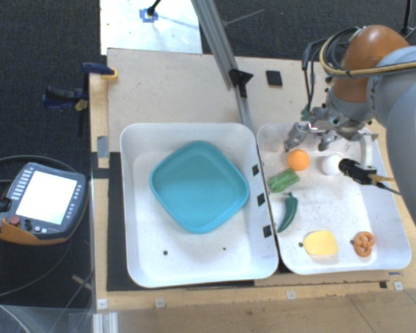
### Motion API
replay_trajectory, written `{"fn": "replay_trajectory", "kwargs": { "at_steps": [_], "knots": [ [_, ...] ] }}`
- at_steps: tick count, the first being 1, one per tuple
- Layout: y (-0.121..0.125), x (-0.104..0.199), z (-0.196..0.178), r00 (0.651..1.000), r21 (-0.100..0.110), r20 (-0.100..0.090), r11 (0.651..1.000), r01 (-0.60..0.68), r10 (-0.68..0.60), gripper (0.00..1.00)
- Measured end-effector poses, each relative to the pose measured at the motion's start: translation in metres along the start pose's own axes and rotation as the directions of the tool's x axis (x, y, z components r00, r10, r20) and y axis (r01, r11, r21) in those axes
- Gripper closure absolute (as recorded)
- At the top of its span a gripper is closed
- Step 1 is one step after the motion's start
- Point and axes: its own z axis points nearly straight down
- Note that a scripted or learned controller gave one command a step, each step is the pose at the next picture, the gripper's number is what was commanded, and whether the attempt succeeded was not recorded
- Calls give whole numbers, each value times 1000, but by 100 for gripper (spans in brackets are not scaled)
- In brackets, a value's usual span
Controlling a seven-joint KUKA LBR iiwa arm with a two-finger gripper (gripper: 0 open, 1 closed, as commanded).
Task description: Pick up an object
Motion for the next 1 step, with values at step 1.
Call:
{"fn": "replay_trajectory", "kwargs": {
  "at_steps": [1],
  "knots": [
    [0, 0, 24, 1000, -4, 1, 1000, 0, 0, 0]
  ]
}}
